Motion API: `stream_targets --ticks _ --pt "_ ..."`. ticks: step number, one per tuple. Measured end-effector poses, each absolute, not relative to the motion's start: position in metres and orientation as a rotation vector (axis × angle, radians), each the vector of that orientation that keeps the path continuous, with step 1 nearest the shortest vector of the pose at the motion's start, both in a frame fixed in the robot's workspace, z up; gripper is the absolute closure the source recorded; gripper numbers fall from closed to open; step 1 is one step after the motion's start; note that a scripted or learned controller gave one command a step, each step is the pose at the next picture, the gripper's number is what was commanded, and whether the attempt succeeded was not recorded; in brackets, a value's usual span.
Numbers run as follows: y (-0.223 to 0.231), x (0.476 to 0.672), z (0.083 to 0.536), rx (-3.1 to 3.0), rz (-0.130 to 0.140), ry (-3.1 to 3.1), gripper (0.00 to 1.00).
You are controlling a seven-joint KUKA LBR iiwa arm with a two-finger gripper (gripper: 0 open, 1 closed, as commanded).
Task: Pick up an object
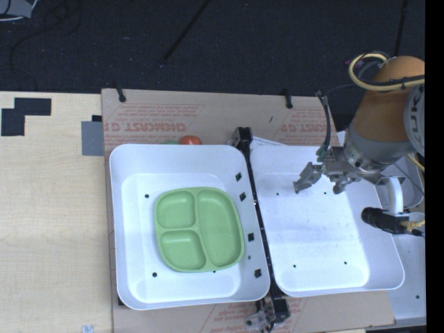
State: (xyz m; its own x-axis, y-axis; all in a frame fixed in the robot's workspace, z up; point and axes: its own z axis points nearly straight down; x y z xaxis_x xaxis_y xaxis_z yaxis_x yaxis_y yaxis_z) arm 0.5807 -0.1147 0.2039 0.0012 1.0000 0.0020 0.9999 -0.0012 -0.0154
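White bins (132, 186), plate (198, 228) left of gripper (323, 181)

I find the floor of the right shallow white plastic bin (326, 255) open across its middle and lower part. The grey two-finger gripper (323, 177) hangs over its upper part, fingers spread with nothing between them. In the left shallow white bin (132, 179), a pale green three-compartment plastic plate (199, 229) covers the centre, leaving narrow margins. A black clamped divider strip (251, 214) runs between the bins.
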Motion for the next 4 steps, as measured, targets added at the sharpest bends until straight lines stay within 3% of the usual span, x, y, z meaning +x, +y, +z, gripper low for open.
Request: stream_targets --ticks 1,3,4 --pt "-0.115 0.584 0.212 -2.22 0.001 -2.222 0.0" --pt "-0.111 0.593 0.113 -2.218 0.006 -2.217 0.0" --pt "-0.109 0.593 0.086 -2.22 0.005 -2.216 0.0"
